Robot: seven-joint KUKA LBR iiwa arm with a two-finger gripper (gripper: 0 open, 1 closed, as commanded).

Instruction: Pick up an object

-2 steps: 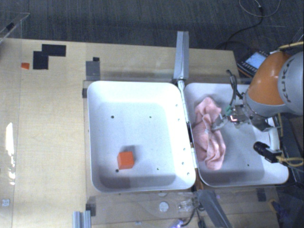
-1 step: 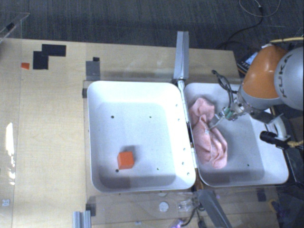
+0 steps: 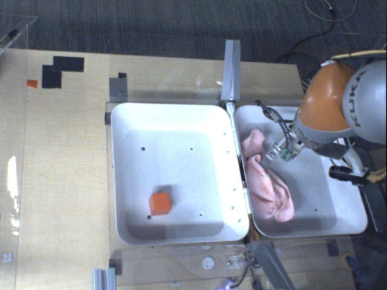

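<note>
While the arm [image 3: 364, 101] reaches in over the right bin [image 3: 329, 217], the gripper [image 3: 279, 153] hangs low, just to the right of the grey bar [image 3: 232, 71] that runs between the two bins. The gripper sits right at the top part of the pink cloth [image 3: 270, 185] and looks like it touches it. I cannot tell if the gripper is spread apart or pressed together, because it is small and dark against the cloth. I also cannot tell if any cloth is caught in it.

The cloth lies in a long, crumpled heap in the right bin, close beside the bar. One end is near the gripper and the other end is down toward the front wall of the bin.

On the other side of the bar is the left bin [image 3: 181, 116]. A small orange block [image 3: 160, 203] rests on its floor, well to the left of the bar and near the front. It stands alone and nothing touches it.

The orange band [image 3: 323, 98] on the arm is round and bright, to the right of the bar and above the gripper.

Far to the left of the bar, on the wooden bench [image 3: 60, 192], there are black shapes [image 3: 60, 70] and a tiny orange square [image 3: 32, 84].
</note>
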